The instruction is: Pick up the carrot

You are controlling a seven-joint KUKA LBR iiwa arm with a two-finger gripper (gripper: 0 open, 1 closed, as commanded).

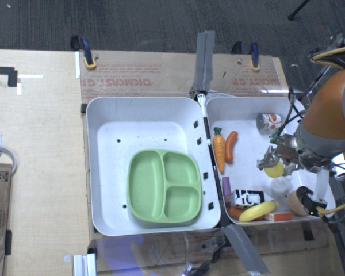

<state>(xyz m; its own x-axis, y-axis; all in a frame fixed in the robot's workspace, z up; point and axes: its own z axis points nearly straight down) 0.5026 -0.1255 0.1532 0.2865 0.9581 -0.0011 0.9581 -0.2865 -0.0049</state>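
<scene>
The carrot [219, 150] is orange with a green top and lies lengthwise against the left wall of the right bin [241, 111]. A red-orange sausage-shaped piece [230, 145] lies right beside it. My gripper [274, 157] hangs over the right half of the same bin, well to the right of the carrot and apart from it. A small yellow fruit [273, 169] sits directly under the gripper. Nothing of the carrot is near the gripper.
The right bin also holds a can [269, 121], a banana [257, 211], a black-and-white box [248, 198], a white cup [280, 186] and a brown round thing [299, 200]. A green divided plate [164, 186] lies in the left bin [103, 154].
</scene>
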